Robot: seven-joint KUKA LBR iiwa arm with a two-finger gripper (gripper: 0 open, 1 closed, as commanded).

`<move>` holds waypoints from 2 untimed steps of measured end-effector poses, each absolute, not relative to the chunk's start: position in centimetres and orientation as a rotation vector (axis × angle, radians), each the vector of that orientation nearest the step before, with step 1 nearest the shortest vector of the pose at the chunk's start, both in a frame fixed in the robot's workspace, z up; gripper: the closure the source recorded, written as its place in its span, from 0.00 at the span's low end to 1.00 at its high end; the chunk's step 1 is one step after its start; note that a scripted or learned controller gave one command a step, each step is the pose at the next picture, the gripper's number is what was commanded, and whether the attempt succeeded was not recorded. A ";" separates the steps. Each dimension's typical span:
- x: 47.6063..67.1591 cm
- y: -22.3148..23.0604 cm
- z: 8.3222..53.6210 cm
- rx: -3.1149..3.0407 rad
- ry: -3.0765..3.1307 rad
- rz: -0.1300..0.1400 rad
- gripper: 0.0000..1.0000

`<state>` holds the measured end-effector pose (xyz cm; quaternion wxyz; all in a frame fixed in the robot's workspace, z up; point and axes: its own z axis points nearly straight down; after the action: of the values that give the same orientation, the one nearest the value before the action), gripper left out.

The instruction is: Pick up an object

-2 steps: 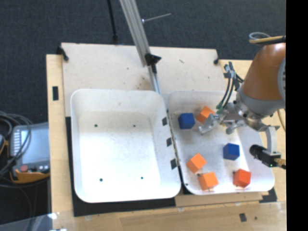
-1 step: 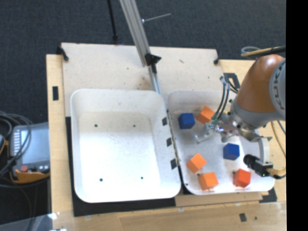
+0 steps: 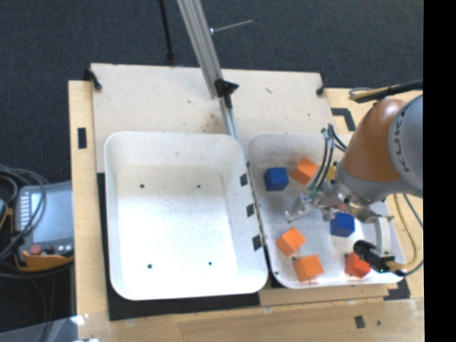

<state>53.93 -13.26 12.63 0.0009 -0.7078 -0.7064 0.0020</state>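
Note:
The right bin [image 3: 279, 145] holds several small blocks. A blue block [image 3: 276, 179] and an orange block [image 3: 306, 170] lie near its far side. Another blue block [image 3: 343, 224] sits beside the wrist, on its near side. Two orange blocks [image 3: 291, 241] [image 3: 308, 267] lie toward the front, and a red-orange piece [image 3: 356, 265] rests at the front right. My gripper [image 3: 301, 206] hangs low over the middle of this bin, between the far blocks and the front orange ones. No block shows in its grasp.
The left bin [image 3: 114, 155] stands next to the right one, their rims touching. A slanted aluminium post [image 3: 203, 41] rises from the bench behind the bins. The grey and orange arm [image 3: 381, 148] covers the right bin's right side, with cables trailing near the front right corner.

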 end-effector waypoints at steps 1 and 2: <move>54.2 -13.2 14.0 -2.234 -2.214 -0.007 1.00; 54.4 -12.8 20.1 -2.221 -2.229 -0.004 1.00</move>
<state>54.40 -12.76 20.08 -0.0026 -0.7059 -0.7083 -0.0014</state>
